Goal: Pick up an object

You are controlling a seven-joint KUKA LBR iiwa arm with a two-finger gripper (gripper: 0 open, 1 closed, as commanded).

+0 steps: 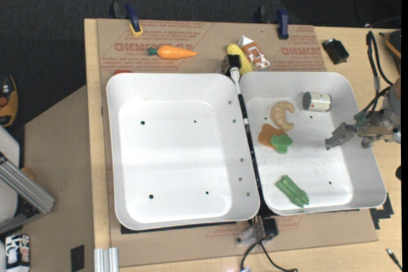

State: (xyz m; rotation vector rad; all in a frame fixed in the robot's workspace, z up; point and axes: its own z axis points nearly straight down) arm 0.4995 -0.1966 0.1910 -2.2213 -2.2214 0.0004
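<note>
The robot's hand (336,137), its grip state impossible to tell, hovers over the right bin (363,188), apparently lining up on the croissant (282,114) and green toy (292,191) lying there.

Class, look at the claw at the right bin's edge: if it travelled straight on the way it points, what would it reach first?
The claw points left into the right white bin. Going straight, it would probably meet the green leafy toy beside the orange piece first, though its height above the bin is unclear.
</note>
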